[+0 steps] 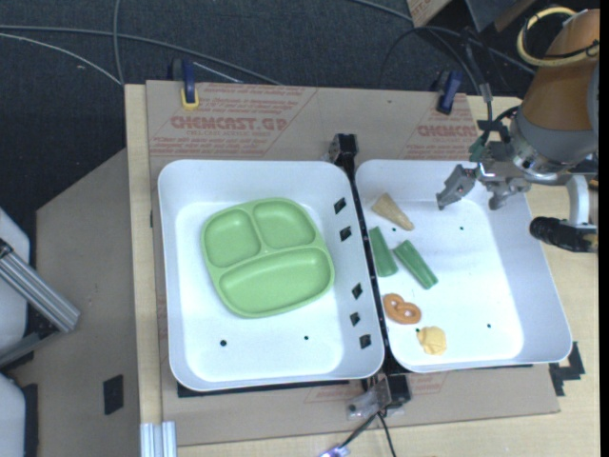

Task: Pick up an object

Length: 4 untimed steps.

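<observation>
My gripper hangs over the back of the right bin, open, with nothing between its fingers. To its left a tan wedge lies by the bin's back left corner. Nearer the front are two green sticks, side by side at the left of the bin. An orange pretzel and a small yellow piece sit towards the front edge. All of these lie apart from the gripper.
The left bin holds a green divided plate. A black divider with clips runs between the bins. Blue clamps stand at the cardboard's back edge.
</observation>
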Tool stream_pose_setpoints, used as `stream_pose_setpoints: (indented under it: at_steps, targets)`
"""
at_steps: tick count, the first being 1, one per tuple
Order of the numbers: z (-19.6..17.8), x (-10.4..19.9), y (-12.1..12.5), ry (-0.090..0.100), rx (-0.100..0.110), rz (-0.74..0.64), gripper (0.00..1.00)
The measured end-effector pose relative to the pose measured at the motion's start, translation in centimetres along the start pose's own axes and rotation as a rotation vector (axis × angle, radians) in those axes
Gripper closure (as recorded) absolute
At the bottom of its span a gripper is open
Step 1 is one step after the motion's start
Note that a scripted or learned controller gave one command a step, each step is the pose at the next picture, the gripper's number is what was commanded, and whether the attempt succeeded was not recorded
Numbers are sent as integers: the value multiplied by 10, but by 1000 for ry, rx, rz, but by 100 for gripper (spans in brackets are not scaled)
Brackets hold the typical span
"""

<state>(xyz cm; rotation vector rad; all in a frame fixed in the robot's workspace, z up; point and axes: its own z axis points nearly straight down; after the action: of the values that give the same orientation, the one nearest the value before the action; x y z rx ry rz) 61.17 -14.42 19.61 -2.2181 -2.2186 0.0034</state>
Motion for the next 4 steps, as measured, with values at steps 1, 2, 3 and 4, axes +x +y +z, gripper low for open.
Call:
stream_pose_setpoints:
  at_steps: [1,2,3,4]
  targets:
    - [62,-2,2,0,0,0,0]
    - [113,-1,2,0,-2,0,0]
    - [99,-1,3,0,-5,1,100]
    - [44,-11,5,-2,-8,0,100]
